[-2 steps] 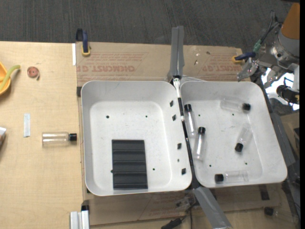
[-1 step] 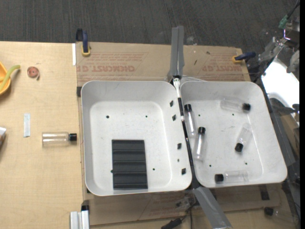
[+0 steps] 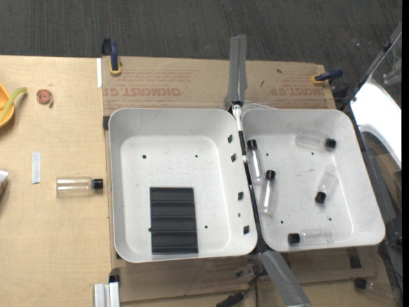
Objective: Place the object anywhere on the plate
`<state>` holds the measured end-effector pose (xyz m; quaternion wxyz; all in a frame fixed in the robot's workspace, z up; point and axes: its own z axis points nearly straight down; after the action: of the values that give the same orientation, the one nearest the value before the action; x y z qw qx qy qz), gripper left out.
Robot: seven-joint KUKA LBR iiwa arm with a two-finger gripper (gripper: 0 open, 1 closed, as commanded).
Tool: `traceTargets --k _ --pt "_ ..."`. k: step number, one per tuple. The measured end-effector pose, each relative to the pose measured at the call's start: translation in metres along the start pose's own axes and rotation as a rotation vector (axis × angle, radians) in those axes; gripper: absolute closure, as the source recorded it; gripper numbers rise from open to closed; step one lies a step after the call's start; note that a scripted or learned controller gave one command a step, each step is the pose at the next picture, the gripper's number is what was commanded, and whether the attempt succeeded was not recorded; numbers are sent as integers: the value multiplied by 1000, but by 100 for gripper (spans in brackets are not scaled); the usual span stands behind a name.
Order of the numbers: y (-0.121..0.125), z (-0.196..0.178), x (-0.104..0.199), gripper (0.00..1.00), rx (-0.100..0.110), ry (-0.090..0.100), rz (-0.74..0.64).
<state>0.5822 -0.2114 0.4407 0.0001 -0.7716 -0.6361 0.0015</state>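
Vials (image 3: 266, 190) with black caps, five of them, lie scattered in the right bin (image 3: 366, 190); the dark ribbed plate (image 3: 172, 220) sits in the left bin (image 3: 128, 171). Gripper's state: cannot tell.

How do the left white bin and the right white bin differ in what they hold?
The left bin holds one dark ribbed plate; the right bin holds five clear vials with black caps, such as one. The plate lies flat, the vials lie scattered. Both bins are shallow and white.
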Motion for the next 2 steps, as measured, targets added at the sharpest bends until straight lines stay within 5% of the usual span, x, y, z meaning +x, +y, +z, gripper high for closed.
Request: traceTargets --k 1,2 --pt "39 1 62 0 3 -1 550" --pt "59 1 5 0 3 0 718"
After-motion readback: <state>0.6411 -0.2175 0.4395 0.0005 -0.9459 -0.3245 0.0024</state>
